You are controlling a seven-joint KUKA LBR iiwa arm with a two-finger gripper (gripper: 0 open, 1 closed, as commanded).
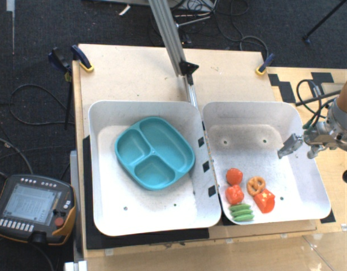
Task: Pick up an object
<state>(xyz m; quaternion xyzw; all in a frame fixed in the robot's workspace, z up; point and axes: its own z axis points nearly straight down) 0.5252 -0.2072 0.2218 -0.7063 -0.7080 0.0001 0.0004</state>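
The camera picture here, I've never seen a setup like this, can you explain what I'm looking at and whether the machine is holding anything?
One camera looks down at a slant on a workbench. Two shallow white bins sit side by side on it. The left bin holds a teal divided plate with three compartments. The right bin holds small toy foods bunched near its front edge: a round red tomato-like piece, another red piece, a pretzel, a red pepper-like piece and green pea pods. The machine is a robot arm reaching in from the right; its gripper hangs over the right bin's far right side, well apart from the foods. Nothing shows between its fingers, so it holds nothing. A handheld control pad lies on the floor at lower left.
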